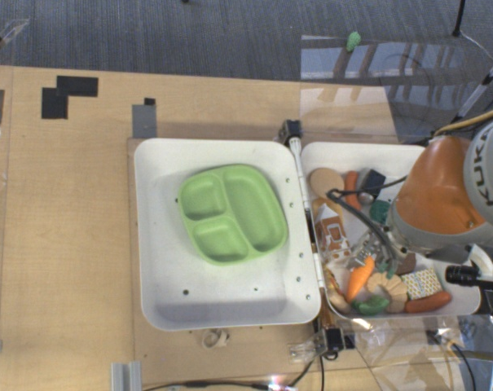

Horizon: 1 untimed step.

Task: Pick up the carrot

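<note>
**Gripper low over the carrot in the right bin**

The two-finger gripper (380, 257) sits low in the right shallow white bin (466, 301), its dark fingers right beside the top end of the orange tapered carrot (359, 278). Cannot tell whether the gripper is open or closed; the wrist body covers most of it. No object is visibly between the fingers.

The carrot lies tilted in the near part of the right bin, among clutter: a green rounded piece (373, 305) just near of it, a red-orange sausage-shaped item (428, 301) to its right, a tan checkered block (420, 283) close by, a beige round item (326, 181) at the far left.

The grey arm with orange band (435, 187) reaches in from the right. The left shallow white bin (160, 300) holds a light green three-compartment plastic plate (232, 212).
</note>
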Available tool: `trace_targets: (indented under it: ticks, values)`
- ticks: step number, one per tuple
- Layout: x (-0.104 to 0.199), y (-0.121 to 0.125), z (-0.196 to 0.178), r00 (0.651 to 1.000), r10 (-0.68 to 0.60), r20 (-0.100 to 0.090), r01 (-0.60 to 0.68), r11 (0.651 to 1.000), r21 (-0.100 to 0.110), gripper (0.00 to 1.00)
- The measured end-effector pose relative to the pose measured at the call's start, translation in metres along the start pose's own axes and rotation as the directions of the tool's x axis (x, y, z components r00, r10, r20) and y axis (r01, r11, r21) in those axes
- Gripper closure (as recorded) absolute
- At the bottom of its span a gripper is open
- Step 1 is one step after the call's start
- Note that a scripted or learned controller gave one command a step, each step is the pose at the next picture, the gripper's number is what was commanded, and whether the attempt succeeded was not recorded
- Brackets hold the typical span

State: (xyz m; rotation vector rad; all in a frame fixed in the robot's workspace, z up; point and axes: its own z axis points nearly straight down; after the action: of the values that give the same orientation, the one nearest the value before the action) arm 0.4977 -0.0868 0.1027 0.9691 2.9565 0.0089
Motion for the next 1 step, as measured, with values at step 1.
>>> trace_targets:
  ticks: [1]
  values:
    - [-0.0306,0.1018,-0.0836,0.984,0.177,-0.015,-0.176,0.984,0.007,1.0]
